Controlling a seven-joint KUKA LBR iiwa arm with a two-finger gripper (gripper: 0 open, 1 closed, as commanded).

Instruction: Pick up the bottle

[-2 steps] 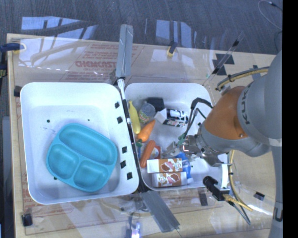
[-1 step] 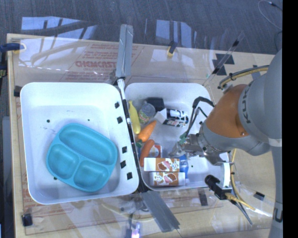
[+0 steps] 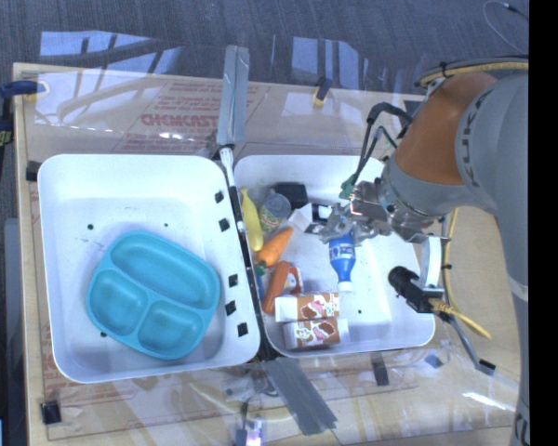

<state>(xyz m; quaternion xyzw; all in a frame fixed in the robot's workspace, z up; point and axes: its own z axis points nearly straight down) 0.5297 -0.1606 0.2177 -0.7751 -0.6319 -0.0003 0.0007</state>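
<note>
The clear plastic bottle with a blue label (image 3: pixel 342 260) lies in the middle of the right-hand shallow white bin (image 3: pixel 377 328), its long axis running from far to near and its white cap at the near end. The grey two-finger gripper (image 3: pixel 341 229) sits directly over the bottle's far end and touches or covers it. From this angle I cannot tell whether the gripper is apart, together or clamped on the bottle.

To the left of the bottle, an orange carrot (image 3: pixel 277 246) lies at a slant. A yellow banana (image 3: pixel 251 221) rests against the bin's left wall, and a small round tin (image 3: pixel 274 210) sits just beyond the carrot. A small black block (image 3: pixel 289 193) lies near the far wall. Two brown-and-white cartons (image 3: pixel 309 320) lie side by side at the near wall, with a reddish-orange item (image 3: pixel 282 282) just to their left.

The left-hand shallow white bin (image 3: pixel 74 193) holds a light blue plastic plate with three compartments (image 3: pixel 153 291), lying flat in its near half.
</note>
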